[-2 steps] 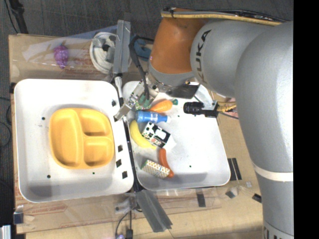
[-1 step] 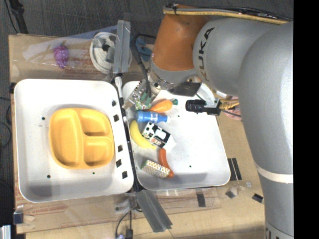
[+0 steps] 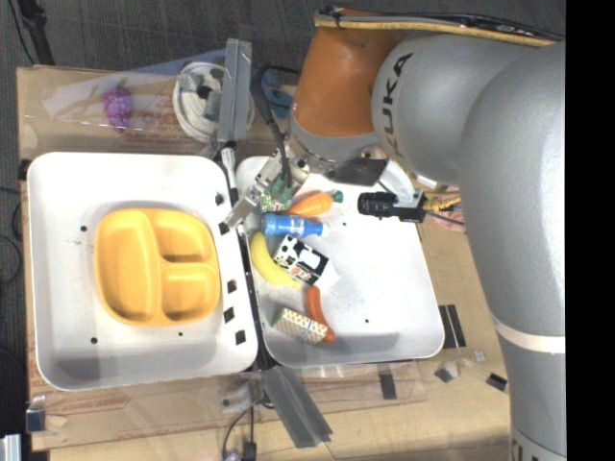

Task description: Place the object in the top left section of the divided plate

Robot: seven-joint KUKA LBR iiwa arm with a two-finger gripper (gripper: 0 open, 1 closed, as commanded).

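The yellow divided plate (image 3: 157, 264) lies in the left bin (image 3: 58, 353), with nothing in its sections. My gripper (image 3: 261, 197) hangs low over the top left corner of the right bin (image 3: 404, 325), close to the wall between the bins. Just right of it lie an orange carrot (image 3: 313, 203) and a blue bottle (image 3: 293, 226). Below those are a yellow banana (image 3: 266, 263), a black-and-white box (image 3: 301, 259), an orange sausage-shaped piece (image 3: 317, 311) and a small patterned block (image 3: 302, 327). The arm's wrist hides the back of the right bin.
Behind the bins stand a coil of white cable (image 3: 201, 99) and a purple item (image 3: 118, 105) under clear plastic. A grey bracket (image 3: 235, 89) rises at the bins' back junction. Black clips (image 3: 233, 310) line the wall between the bins.
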